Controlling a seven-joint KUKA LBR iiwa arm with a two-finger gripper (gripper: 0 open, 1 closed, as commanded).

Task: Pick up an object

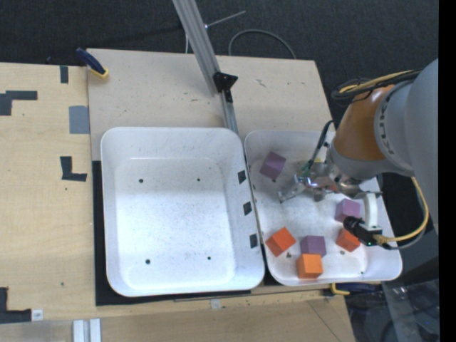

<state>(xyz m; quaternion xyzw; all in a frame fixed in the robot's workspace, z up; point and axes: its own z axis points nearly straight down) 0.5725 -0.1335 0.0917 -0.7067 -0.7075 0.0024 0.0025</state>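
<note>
The purple cube (273, 165) nearest the gripper (288, 191) sits in the far-left part of the right bin (385, 266), just to the far-left of the metal fingertips and apart from them, so a short shift that way looks like what a grasp would need. Whether the jaws are open or closed I cannot tell (they read as a blurred silvery cluster), and nothing is visibly held between them. The arm (370, 134) reaches in from the right, its orange band above the wrist and the gripper pointing left, low over the bin floor.
</note>
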